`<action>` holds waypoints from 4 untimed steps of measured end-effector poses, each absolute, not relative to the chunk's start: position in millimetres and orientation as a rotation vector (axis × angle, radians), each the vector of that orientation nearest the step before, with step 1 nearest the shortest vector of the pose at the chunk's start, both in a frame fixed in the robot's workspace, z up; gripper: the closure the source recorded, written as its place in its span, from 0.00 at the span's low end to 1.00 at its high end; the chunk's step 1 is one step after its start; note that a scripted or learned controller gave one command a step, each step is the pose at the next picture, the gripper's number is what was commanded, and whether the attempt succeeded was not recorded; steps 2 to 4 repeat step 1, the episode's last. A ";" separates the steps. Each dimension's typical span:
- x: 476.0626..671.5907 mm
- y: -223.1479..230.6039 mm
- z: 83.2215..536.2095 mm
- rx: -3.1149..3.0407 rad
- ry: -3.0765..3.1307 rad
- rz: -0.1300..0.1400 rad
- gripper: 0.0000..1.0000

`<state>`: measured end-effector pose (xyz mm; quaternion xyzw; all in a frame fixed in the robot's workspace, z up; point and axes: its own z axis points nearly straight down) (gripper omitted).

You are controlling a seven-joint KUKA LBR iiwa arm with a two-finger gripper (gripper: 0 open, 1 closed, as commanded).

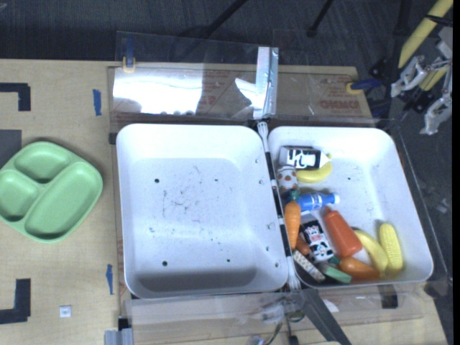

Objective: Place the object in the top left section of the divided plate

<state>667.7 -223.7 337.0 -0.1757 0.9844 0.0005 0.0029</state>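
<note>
A pale green divided plate (50, 191) lies on the wooden bench at the far left, outside the bins. Its top left section (42, 160) is a small hollow, with a second small hollow (14, 196) below it and a long section (66, 200) to the right. The right bin (402, 164) holds several toy foods along its left and lower side: a banana (318, 172), a blue bottle (316, 200), a carrot (292, 221), a red-orange bottle (342, 234) and a corn cob (390, 244).
The left white bin (144, 142) stands between the plate and the right bin. A clear plastic panel (194, 85) rises behind the bins. Cables and a white fixture (424, 85) hang at the top right. Black tape marks (18, 95) lie on the bench.
</note>
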 end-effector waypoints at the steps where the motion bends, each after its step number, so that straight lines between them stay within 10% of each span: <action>1: 576.6 -207.7 301.7 -0.802 3.033 0.000 0.00; 4: 576.6 -207.7 301.7 -0.802 3.033 0.000 0.00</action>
